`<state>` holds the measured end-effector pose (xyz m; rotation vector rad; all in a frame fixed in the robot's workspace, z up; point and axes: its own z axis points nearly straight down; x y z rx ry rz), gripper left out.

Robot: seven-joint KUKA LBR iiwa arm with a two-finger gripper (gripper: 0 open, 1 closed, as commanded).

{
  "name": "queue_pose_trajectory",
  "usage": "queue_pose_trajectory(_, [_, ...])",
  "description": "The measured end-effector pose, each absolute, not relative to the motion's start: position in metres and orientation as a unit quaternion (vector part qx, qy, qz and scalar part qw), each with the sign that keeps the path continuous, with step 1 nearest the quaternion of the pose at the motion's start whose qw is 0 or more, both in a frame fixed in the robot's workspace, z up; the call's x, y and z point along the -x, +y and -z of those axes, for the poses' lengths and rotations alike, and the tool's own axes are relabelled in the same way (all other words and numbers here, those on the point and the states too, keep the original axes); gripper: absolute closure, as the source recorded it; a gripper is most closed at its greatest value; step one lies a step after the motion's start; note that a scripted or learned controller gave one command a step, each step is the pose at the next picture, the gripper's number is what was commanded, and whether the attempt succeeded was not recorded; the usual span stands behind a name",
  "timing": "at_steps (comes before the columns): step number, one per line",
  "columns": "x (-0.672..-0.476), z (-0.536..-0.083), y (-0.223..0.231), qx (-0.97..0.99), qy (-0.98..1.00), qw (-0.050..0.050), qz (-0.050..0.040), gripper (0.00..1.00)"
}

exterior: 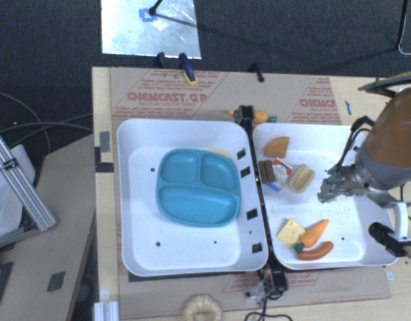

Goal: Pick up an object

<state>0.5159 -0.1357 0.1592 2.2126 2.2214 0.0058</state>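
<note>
The grey two-finger gripper (pixel 325 192) hung low in the right smooth white plastic bin (pixel 352 256); whether it was clenched could not be told. Just below it lay one glossy tapered orange carrot (pixel 315 231), beside one red sausage (pixel 316 249) and one yellow cheese wedge (pixel 290 231). Far leftward sat one blue sectioned plastic plate (pixel 195 186).

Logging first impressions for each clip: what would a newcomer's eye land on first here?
Probably the blue divided plate, alone in the left bin. Next, the toy food scattered in the right bin: a carrot and sausage near the front, bread at the back. The gripper hangs over that bin's right half.
</note>
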Motion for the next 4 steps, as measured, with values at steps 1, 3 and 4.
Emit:
queue_pose_trajectory(1, [-0.519, -0.203, -0.136, -0.706, 0.709, 0.003, -0.0017, 1.0])
queue_pose_trajectory(3, [-0.499, -0.217, -0.098, -0.705, 0.71, 0.0, -0.0006, 1.0])
queue_pose_trajectory(4, [-0.48, -0.231, -0.077, -0.705, 0.71, 0.0, -0.001, 1.0])
